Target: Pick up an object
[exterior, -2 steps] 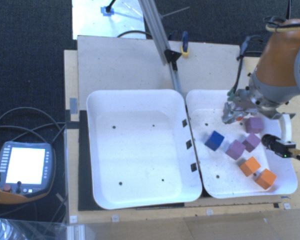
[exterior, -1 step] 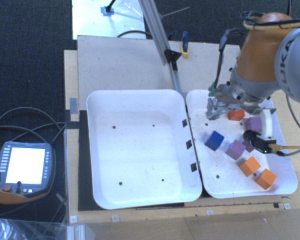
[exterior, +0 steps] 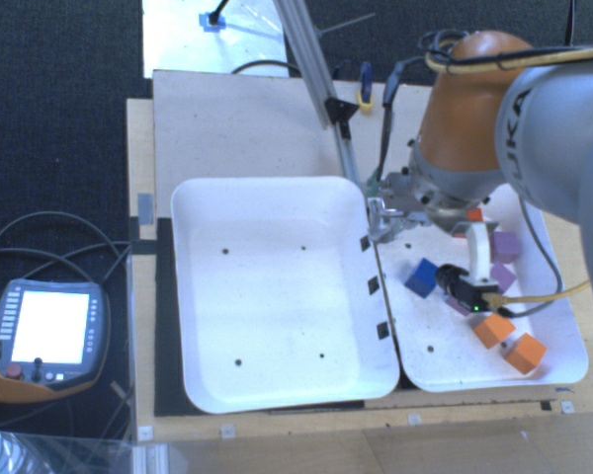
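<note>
My gripper [exterior: 383, 219] hangs low over the right bin [exterior: 445, 375], close to that bin's upper left rim beside the divider between the two bins. A blue block [exterior: 422, 277] lies in the right bin, a short way below and to the right of the gripper and apart from it. Two purple blocks [exterior: 506, 246] [exterior: 502, 278] rest near the bin's right side. Two orange blocks [exterior: 493, 330] [exterior: 526, 353] sit toward the bin's lower right corner. The arm's grey and orange wrist [exterior: 469, 97] covers the upper part of this bin.
The left bin [exterior: 193, 294] is beside the right one, their rims touching. A slanted metal pole [exterior: 311, 57] rises behind the bins. A teach pendant [exterior: 44, 339] with cables lies on the floor at the far left.
</note>
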